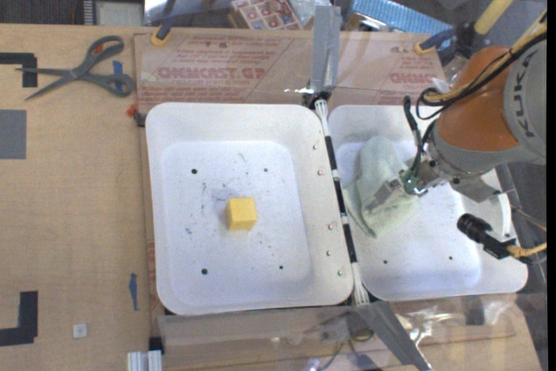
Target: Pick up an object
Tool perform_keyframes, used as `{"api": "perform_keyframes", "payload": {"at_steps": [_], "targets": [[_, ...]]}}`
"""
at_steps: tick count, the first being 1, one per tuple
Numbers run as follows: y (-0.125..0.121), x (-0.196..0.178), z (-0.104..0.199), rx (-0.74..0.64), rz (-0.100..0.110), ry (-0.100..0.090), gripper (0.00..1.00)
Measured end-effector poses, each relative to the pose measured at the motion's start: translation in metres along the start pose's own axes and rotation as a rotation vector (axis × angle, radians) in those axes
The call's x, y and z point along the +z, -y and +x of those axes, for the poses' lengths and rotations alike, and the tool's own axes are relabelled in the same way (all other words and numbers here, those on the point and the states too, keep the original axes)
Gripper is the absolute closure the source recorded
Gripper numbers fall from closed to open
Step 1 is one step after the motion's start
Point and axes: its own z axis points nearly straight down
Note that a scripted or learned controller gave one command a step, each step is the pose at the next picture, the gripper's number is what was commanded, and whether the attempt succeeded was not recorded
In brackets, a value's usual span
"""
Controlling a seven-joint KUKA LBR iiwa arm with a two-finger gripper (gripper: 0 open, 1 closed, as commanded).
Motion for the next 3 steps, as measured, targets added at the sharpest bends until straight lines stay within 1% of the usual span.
{"api": "perform_keyframes", "payload": {"at_steps": [1,2,3], "targets": [[0.027,0.023,0.011,0.101,-0.024,0.013,0.0],[0.027,0.015,0.009,0.106,-0.025,0.015,1.0],[-0.04,-0.069,0.02,0.264,0.0,0.002,1.0]]}}
